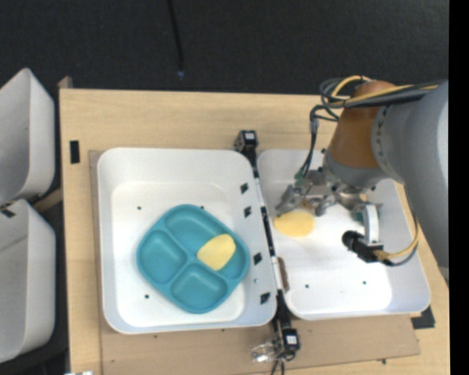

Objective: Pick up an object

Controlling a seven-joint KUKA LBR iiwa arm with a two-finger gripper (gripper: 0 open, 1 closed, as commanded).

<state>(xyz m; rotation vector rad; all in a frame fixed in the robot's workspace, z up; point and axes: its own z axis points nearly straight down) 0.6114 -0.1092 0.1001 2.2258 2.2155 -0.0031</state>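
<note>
Two shallow white bins are seen side by side on a pale wooden bench. In the right bin, a flat yellow object is found near the bin's left wall, at about nine o'clock from that bin's centre. It is an oval, and its long axis is laid roughly along the three-to-nine line, with a slight tilt; no distinct pointed end can be made out. The gripper is positioned just at twelve o'clock of the yellow object, almost touching its upper edge, with the grey arm and its orange band reaching in from three o'clock. The yellow object is not seen between the fingers, and how far the fingers are spread cannot be told. In the left bin, a blue divided plate is set, and a second yellow piece is resting in the plate's three o'clock compartment.
</note>
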